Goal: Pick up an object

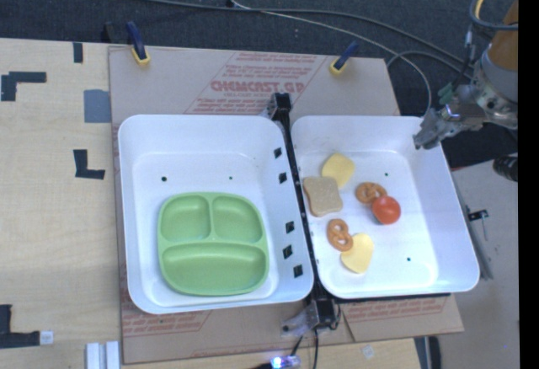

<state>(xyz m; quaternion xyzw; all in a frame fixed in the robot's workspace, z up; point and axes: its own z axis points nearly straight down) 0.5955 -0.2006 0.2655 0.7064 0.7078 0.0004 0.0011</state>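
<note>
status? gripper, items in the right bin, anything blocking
Gripper over right bin's far right rim, holding nothing. Tomato, bread slice, two pretzels, two cheese pieces loose on bin floor. Nothing in the way.

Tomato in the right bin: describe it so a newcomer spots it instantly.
Look in the right bin, the one without the green tray. Toward its middle, the tomato sits against a brown pretzel. It is the only round red item there.

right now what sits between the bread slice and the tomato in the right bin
In the camera view, a pretzel lies between the bread slice and the tomato, touching the tomato's upper left. Bare white bin floor separates it from the bread.
</note>
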